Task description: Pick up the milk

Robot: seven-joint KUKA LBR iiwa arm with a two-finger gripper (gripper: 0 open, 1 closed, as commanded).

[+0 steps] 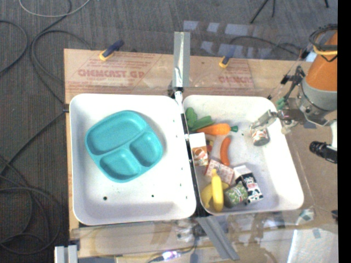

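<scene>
Gripper [262,129] low over the far right part of the right bin [277,169], at the end of the grey arm [318,95] reaching in from the right under its orange band [323,73]. Cannot tell whether spread or pressed together. Well apart from the milk, with bare white floor between.

Nearest the camera, against the right bin's near wall: milk [249,186], a small carton with black-and-white cow patches, lying on its side. Long axis slanted, running from near right to far left; white top end toward the far left, patched body toward the near right corner. Touching a green lumpy item [236,196] on its left. Just beside that, a yellow banana [218,192], lengthwise near to far.

Further back, a flat packet [218,170] and a small box with a white top [198,150] by the wall between the bins. Beyond those, a reddish-orange piece [225,149] standing near to far, then a carrot [219,129] lying crosswise, then a green vegetable [194,118] by the far left corner.

Left bin [98,193] alongside, touching the right one along the middle wall. Holds a teal divided plate [125,145], three compartments, tilted a little off square.

Behind both bins, a brown board with red lettering [109,73]. Two yellow clamps on its far edge: one to the left [111,49], one to the right [225,62]. Farthest off, grey carpet with looping cables [44,1].
</scene>
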